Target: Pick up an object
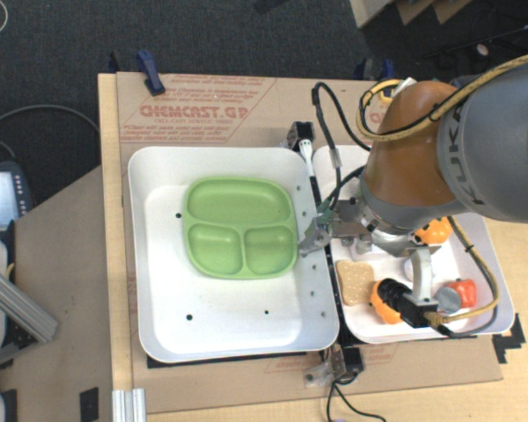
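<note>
1. My arm reaches in from the right and hangs over the right bin. Its orange band covers most of that bin's far half.
2. I cannot tell whether my jaws are apart or together, because my own wrist hides them.
3. Both bins sit on a cardboard sheet with red print, which lies on the counter. A blue clamp sits near the sheet's far left corner. A black cable runs down toward the gap between the bins.
4. Several things lie in the right bin, some partly under me.
   - A tan slice of toast lies flat by the left wall, in plain sight.
   - An orange piece lies just beside the toast on its right and is partly covered.
   - A second orange piece peeps out from under my arm farther back.
   - A red-orange piece lies near the right wall.
5. The green plate is in the left bin, toward its far right part. The plate's right edge lies near the wall between the bins, close beside my wrist.
6. The plate lies flat, face up. It is a little wider across the view than it is deep, so its long axis runs left to right. The one large compartment is on the far side and the two small ones are on the near side.
7. The plate is pale green and matte, with rounded corners, a raised rim and low ridges between the three compartments.
8. A few small dark specks dot the white floor of the left bin around the plate.
</note>
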Robot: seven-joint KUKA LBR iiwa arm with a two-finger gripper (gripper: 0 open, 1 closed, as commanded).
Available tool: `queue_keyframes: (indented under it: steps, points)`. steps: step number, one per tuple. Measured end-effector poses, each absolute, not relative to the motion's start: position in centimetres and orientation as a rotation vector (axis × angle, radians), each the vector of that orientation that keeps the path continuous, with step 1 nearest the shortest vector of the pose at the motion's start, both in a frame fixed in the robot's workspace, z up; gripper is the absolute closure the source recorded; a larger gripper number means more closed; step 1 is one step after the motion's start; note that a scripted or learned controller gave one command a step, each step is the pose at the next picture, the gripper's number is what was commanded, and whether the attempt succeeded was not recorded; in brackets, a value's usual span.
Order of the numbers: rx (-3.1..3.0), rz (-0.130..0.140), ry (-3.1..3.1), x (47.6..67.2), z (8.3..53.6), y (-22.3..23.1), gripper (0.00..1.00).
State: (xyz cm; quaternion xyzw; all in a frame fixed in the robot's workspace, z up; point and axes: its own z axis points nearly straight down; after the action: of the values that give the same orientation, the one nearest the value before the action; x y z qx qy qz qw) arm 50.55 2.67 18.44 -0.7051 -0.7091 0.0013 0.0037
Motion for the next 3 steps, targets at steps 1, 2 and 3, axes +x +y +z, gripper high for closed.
queue_keyframes:
  steps: [1,2,3]
  points:
    - [-2.225,-0.021,-2.234,52.9,32.3,3.6,0.00]
    - [-2.221,-0.003,-2.226,52.7,32.5,3.6,1.00]
    - [-2.211,-0.008,-2.232,48.5,35.2,10.5,1.00]
